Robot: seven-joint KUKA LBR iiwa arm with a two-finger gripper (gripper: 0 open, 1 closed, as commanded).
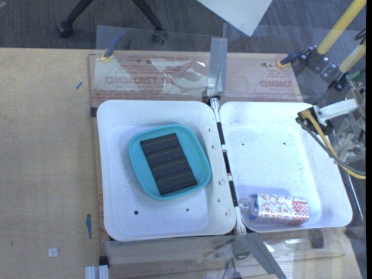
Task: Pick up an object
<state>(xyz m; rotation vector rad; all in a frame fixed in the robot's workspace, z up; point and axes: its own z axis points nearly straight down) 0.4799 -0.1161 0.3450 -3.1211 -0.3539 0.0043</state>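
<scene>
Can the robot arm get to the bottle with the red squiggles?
Probably yes. The bottle lies on its side near the front of the right bin, with nothing on top of it or beside it. The arm sits at that bin's right edge, so its way looks free.

The left bin [116, 156] is white and holds a turquoise tray [139, 156] with a dark grey ridged block [168, 163]. The bottle [276, 208] carries a red-and-white pattern.
</scene>
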